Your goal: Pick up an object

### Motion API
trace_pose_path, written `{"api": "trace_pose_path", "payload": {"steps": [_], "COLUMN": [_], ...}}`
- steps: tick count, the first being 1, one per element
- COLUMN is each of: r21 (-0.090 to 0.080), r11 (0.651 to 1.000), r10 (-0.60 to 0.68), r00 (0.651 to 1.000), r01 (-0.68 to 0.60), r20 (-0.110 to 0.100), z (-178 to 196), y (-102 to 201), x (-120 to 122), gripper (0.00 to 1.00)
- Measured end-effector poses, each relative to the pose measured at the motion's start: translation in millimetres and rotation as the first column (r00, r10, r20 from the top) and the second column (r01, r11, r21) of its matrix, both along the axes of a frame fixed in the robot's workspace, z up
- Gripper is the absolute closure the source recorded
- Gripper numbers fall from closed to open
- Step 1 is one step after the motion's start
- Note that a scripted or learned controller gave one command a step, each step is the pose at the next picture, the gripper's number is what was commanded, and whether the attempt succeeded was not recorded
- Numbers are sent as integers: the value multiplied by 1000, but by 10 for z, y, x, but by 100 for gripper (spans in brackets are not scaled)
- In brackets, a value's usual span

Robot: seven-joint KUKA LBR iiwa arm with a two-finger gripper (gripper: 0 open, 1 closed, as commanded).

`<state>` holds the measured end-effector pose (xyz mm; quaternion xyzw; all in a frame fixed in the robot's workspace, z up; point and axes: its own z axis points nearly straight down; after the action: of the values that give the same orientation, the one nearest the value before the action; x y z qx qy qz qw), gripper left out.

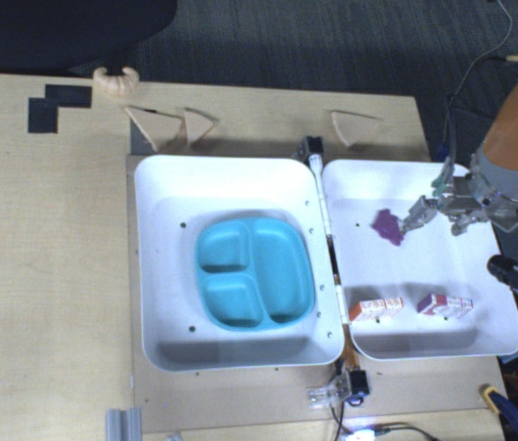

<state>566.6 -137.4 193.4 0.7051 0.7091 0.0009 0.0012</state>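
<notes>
Pale wooden bench [48, 265] is carrying two shallow white bins side by side, with dark carpet lying beyond its far edge. Left bin [163, 246] is holding a blue divided tray [254, 272] — three compartments, sitting near the bin's middle. Right bin [489, 310] is holding three small items: a purple object [388, 226] lying toward its far left part, and two red-and-white cartons [376, 309] [444, 306] lying well apart from it along the near wall. Grey arm [516, 154] is reaching in from the right. Gripper [435, 215] is hovering just beside the purple object — fingers seemingly spread, pinching nothing, though they are blurred.
</notes>
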Motion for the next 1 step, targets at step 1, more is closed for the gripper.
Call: {"api": "trace_pose_path", "payload": {"steps": [1], "r21": [0], "r11": [1000], "r10": [0], "r00": [1000], "r01": [0], "r20": [0], "z": [-1001], "y": [-555], "x": [-327], "gripper": [0]}}
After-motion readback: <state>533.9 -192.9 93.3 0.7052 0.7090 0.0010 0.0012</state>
